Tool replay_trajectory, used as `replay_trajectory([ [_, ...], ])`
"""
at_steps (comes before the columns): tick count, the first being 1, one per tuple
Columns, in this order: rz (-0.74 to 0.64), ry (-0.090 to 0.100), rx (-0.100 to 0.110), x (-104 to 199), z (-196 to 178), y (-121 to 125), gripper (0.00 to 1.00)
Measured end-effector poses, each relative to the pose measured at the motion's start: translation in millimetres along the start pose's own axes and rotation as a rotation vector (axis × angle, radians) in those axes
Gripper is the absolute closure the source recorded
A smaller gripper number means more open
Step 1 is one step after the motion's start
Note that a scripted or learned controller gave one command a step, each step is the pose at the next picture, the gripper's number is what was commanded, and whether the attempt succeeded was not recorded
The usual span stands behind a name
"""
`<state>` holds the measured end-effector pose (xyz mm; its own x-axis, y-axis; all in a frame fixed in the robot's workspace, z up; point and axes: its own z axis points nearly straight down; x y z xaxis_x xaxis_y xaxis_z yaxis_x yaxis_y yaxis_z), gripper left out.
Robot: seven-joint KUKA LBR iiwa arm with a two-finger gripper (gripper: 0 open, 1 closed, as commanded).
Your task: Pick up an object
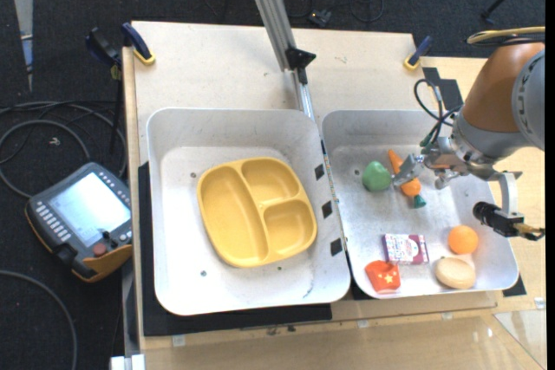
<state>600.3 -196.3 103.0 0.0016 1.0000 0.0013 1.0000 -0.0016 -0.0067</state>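
Gripper (414,178) low in right bin (347,212), at small orange piece (410,186); fingers' spread unclear. Piece probably light, stiff plastic; pinch across middle.

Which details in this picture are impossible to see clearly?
- Gripper, camera view: too small and cluttered to tell if it is open, or gripping the small orange piece beside it.
- Arm: cut off by the right edge.
- Pink box: print too small to read.
- Teal bit: too small to identify.

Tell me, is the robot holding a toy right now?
It cannot be told. The gripper is down among small toys beside the green one, but the camera view is too unclear to show a hold.
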Motion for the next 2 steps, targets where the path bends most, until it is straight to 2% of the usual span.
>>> replay_trajectory([
  [1, 0.0, -0.002, -0.009, -0.2, -14.5, 2.4, 1.0],
  [2, -0.004, -0.003, -0.013, 1.9, -57.5, 2.2, 1.0],
])
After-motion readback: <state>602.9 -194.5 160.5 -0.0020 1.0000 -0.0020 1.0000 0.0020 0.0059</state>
